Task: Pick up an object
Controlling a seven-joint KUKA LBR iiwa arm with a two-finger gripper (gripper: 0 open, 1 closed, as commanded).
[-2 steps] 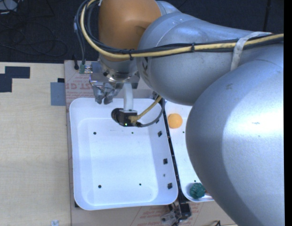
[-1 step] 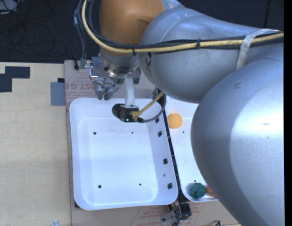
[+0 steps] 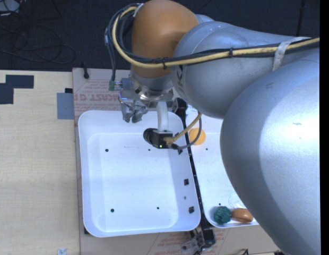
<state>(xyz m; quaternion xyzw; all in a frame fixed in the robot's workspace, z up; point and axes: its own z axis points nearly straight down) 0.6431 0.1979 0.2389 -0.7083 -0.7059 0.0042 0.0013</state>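
My gripper (image 3: 132,112) hangs under the orange wrist band, over the back rim of the left bin (image 3: 95,195). Nothing is visible in its grasp. In the right bin (image 3: 212,185) lie an orange ball (image 3: 198,137) near the divider at the back, and at the front a dark green lump (image 3: 223,215) touching an orange oblong object (image 3: 242,214). The gripper is well apart from all three.
A black part with a small green light (image 3: 158,138) hangs off the wrist on a cable, above the left bin's back right. The big grey arm covers most of the right bin. Light wooden bench (image 3: 32,158) lies to the left.
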